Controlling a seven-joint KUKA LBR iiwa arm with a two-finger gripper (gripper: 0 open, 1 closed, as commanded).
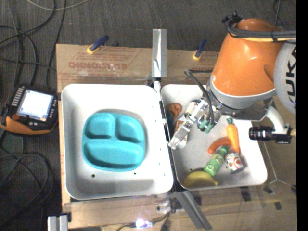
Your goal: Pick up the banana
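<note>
Near the 6 o'clock edge of the right bin (255, 174) lies the banana (199, 178), touching the base of a green bottle (215, 160) that slants up toward 1 o'clock, with a small red-and-white carton (235, 162) just beside it at 3 o'clock. Up at 11 o'clock from the banana, well apart from it, the gripper (177, 139) hangs over the bin's 9 o'clock side with its 2 pale fingers (180, 134) slightly parted and nothing between them. At 9 o'clock the left bin (72, 129) holds a blue 3-compartment tray (114, 140), and 2 orange carrot-like pieces (232, 135) lie at 1 o'clock from the bottle.
</note>
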